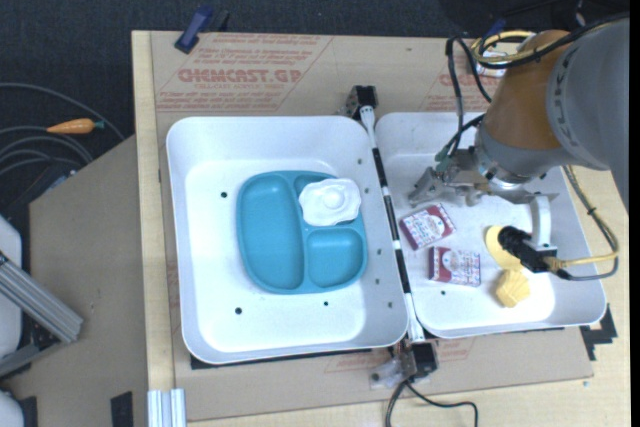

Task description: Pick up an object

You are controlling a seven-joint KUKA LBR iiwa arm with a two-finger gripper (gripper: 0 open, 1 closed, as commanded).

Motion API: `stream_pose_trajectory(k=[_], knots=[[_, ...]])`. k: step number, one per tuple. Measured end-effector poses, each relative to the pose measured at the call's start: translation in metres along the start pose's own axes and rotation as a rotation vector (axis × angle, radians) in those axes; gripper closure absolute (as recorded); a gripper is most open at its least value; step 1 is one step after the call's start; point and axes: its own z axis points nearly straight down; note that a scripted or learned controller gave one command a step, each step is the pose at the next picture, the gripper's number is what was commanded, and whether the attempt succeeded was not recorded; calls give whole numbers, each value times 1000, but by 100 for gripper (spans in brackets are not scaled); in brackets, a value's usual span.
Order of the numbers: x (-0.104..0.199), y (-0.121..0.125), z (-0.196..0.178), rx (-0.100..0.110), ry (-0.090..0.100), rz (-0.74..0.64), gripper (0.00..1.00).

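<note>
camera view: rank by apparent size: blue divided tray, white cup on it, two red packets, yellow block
1. blue divided tray
2. white cup
3. two red packets: look alike, not ranked apart
4. yellow block: close to the packets, so unsure.

A: What lies in the right bin [570,310]?

B: Two small red-and-white packets [426,226] lie flat near its left edge, one [455,265] just below the other. A pale yellow block [512,290] sits toward the bottom edge, with a yellow banana-like piece [498,241] just above it.

A: And the left bin [205,310]?

B: A blue divided tray [300,233] lies at its middle, a white cup-like piece [328,201] resting on the tray's upper right.
</note>
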Motion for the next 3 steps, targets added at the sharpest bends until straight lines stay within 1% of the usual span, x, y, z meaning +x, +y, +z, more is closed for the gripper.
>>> stream_pose_trajectory(k=[1, 2, 3], knots=[[0, 0, -10, -1, 0, 0, 100], [0, 0, -10, -1, 0, 1, 0], [-9, 45, 15, 10, -3, -3, 0]])
